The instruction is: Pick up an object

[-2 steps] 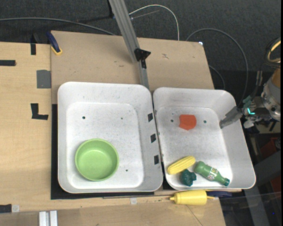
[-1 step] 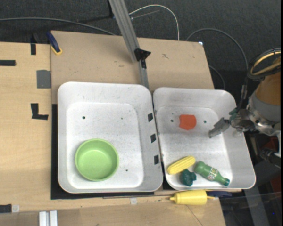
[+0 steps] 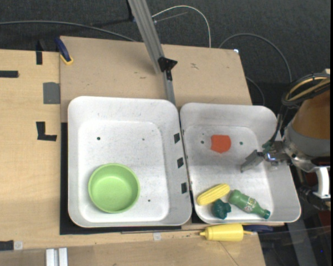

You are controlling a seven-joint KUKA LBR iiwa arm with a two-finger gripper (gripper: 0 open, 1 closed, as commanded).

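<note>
Objects for picking lie in the right-hand bin [image 3: 233, 115]: an orange block [image 3: 221, 143] toward its far side, and along its near edge a yellow corn cob [image 3: 213, 194], a dark green lump [image 3: 221, 208] just beside the cob, and a green bottle [image 3: 248, 203] lying on its side next to them. That bin sits on a pale wooden bench [image 3: 22, 126], with dark carpet [image 3: 255, 10] and loose cables beyond the bench's far edge. A grey metal pole [image 3: 147, 29] slants down to the gap between the bins. The arm [image 3: 311, 123] reaches in over the right rim of the same bin, its gripper [image 3: 255, 159] low above the bin floor, to the right of the orange block and apart from it; whether its fingers are apart or together I cannot tell. Left of this bin, touching it, the other white bin [image 3: 122, 107] holds a light green bowl [image 3: 114, 188] in its near-left corner. A yellow bottle-like thing [image 3: 225, 233] lies on the bench just outside the right bin's near edge.
</note>
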